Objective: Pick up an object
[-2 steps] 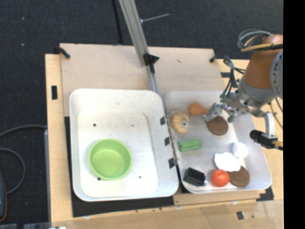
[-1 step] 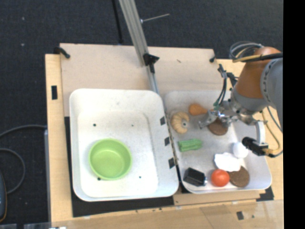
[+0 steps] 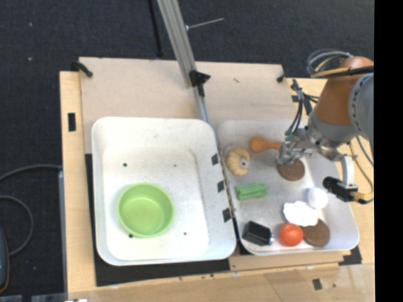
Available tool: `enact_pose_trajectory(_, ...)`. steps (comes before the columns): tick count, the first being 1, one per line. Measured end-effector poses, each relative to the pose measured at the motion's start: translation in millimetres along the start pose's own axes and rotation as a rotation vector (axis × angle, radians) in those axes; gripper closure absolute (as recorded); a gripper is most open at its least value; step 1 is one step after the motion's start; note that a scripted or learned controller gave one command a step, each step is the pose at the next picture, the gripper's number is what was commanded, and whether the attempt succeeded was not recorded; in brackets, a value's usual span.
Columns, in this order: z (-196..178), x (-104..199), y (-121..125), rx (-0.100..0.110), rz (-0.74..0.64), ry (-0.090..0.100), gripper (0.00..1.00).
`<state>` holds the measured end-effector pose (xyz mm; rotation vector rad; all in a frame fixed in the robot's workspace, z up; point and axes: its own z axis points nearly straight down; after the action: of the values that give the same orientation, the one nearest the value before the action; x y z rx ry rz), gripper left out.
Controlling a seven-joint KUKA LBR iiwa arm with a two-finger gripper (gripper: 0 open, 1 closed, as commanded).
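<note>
Pale wooden bench (image 3: 135,83) on dark speckled carpet (image 3: 63,17).

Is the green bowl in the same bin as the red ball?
No, the green bowl sits in the left bin, the red ball in the right bin.

Two white bins (image 3: 101,168); one green bowl (image 3: 145,209); two brown discs (image 3: 291,170); one tomato (image 3: 290,234), green block (image 3: 251,192), black box (image 3: 257,233), shell (image 3: 237,160), white cloth (image 3: 300,213), white ball (image 3: 317,198), wooden spoon (image 3: 263,145).

Grey arm (image 3: 362,109), orange band, looping cables, metal claw (image 3: 289,154)
</note>
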<state>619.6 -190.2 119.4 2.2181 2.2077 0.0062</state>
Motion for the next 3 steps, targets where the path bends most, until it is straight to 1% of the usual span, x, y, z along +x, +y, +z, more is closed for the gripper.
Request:
enact_pose_trajectory(1, -59, -10, 1, 0.004, -0.004, 0.003, 1.00)
enact_pose_trajectory(2, -125, -12, 3, 0.002, -0.007, 0.003, 1.00)
enact_pose_trajectory(3, -133, -13, 4, 0.009, -0.009, 0.005, 1.00)
